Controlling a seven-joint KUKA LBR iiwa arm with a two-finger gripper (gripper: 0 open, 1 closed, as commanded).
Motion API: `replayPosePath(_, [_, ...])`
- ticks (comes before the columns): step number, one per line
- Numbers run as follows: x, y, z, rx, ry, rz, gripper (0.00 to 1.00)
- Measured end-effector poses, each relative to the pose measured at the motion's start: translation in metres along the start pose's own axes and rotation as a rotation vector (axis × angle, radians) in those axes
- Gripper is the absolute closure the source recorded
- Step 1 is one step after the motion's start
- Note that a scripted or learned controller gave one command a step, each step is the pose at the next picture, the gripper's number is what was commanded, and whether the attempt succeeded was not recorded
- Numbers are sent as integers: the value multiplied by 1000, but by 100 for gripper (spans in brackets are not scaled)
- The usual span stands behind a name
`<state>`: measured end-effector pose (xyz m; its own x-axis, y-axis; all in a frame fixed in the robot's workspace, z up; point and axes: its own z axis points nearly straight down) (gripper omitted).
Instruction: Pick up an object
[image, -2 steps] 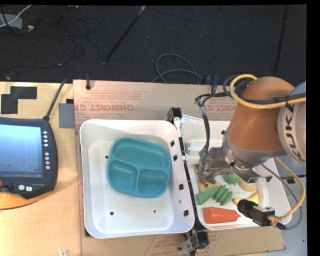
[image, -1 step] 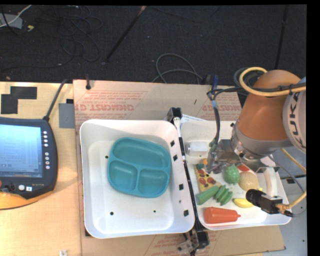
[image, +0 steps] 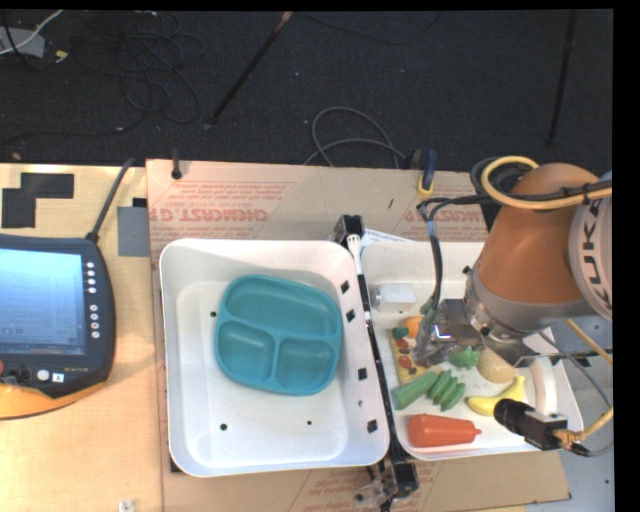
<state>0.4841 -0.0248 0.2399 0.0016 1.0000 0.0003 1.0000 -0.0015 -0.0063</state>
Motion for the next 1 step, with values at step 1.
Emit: replayPosePath(1, [14, -9, -3, -1, 1, -3, 100])
